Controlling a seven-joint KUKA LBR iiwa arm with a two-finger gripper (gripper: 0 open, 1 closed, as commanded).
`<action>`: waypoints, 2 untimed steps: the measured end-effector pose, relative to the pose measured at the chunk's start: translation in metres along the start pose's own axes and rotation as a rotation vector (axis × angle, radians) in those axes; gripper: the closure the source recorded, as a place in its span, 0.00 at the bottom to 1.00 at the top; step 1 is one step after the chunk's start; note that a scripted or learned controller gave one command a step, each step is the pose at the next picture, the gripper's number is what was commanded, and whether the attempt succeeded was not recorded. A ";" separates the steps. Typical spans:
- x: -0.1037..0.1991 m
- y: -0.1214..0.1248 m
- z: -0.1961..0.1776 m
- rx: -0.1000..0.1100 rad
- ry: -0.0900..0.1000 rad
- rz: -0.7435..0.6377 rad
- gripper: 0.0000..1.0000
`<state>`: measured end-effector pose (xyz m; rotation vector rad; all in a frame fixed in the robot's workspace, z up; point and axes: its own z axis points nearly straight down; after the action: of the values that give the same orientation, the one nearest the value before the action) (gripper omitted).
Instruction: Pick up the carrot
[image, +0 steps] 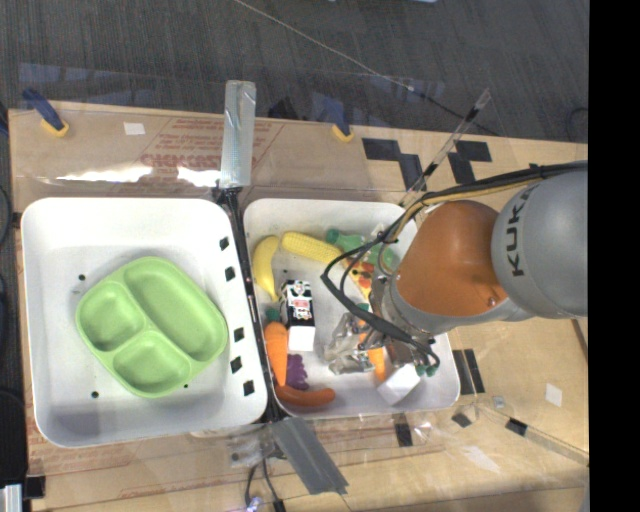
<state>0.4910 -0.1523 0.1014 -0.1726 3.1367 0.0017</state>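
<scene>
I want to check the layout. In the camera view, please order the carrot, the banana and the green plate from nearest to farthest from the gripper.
1. Carrot, just left of the gripper, same bin.
2. Banana, up-left, near the divider.
3. Green plate, in the left bin.

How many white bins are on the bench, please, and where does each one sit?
2. The left bin holds a green divided plate. The right bin holds the toy food, including the carrot, with the arm above it.

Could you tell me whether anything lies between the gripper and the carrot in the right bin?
Nothing visible stands between them. The gripper hangs over the right bin, and the carrot lies to its left by the divider, across bare floor, with a purple toy just below.
</scene>
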 end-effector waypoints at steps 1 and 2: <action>0.006 0.011 -0.133 0.006 -0.008 -0.229 1.00; -0.019 -0.004 -0.038 -0.004 0.005 -0.586 1.00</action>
<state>0.5098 -0.1538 0.1390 -1.0726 2.9573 0.0070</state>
